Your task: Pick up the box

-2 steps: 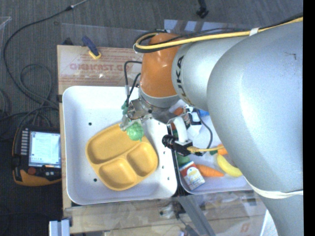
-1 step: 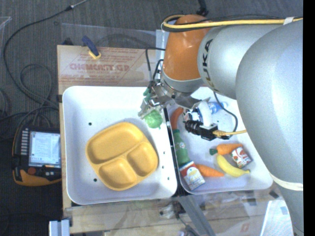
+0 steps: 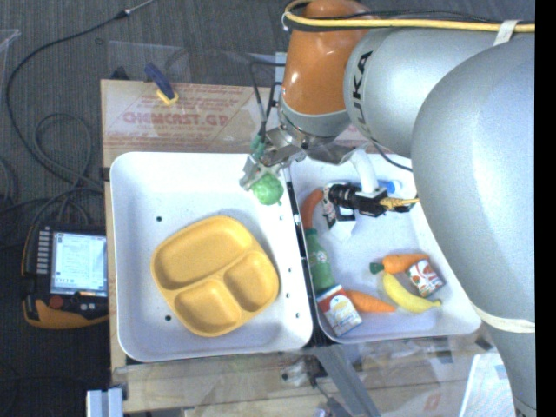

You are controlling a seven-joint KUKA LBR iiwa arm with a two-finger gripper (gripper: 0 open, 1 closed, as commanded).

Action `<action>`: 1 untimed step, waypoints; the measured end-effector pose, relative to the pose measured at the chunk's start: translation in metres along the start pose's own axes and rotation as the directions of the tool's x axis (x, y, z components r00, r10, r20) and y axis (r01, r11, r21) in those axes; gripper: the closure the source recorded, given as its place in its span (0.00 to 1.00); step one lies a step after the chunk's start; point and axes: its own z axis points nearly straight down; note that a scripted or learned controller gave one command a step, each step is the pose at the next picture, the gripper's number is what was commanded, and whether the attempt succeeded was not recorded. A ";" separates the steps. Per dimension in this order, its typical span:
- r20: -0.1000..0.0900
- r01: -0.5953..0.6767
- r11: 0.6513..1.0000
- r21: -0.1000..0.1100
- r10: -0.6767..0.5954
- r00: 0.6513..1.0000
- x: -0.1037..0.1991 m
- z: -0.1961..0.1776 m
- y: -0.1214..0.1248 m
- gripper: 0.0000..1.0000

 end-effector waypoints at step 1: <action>-0.004 -0.020 1.000 -0.001 0.020 1.000 -0.014 -0.004 0.016 1.00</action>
